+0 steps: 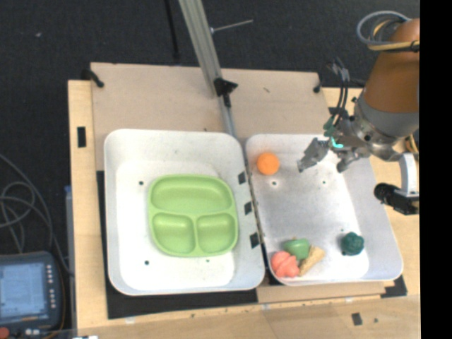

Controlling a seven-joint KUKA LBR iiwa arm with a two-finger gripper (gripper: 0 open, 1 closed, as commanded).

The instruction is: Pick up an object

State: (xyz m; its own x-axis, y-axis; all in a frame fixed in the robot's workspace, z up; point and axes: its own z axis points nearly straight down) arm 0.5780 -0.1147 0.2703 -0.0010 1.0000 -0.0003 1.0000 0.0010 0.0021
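**Claw poised above the right bin, nothing in it**

The gripper (327,158) hangs over the far part of the right bin (367,210), its two fingers spread apart with nothing between them. Just to its left lies an orange ball (268,164) on the bin floor. Along the near edge sit the other pickable things — a green piece (297,247), a pink piece (284,263) and a tan cone-like piece (311,260) huddled together, with a dark green lump (352,244) apart to their right. The left bin (127,189) carries a lime-green divided tray (192,214). Both bins rest on a pale wooden bench (155,90); a metal rail (200,34) slants up behind. Beyond is dark carpet — cables and a small screen (25,292) at lower left.
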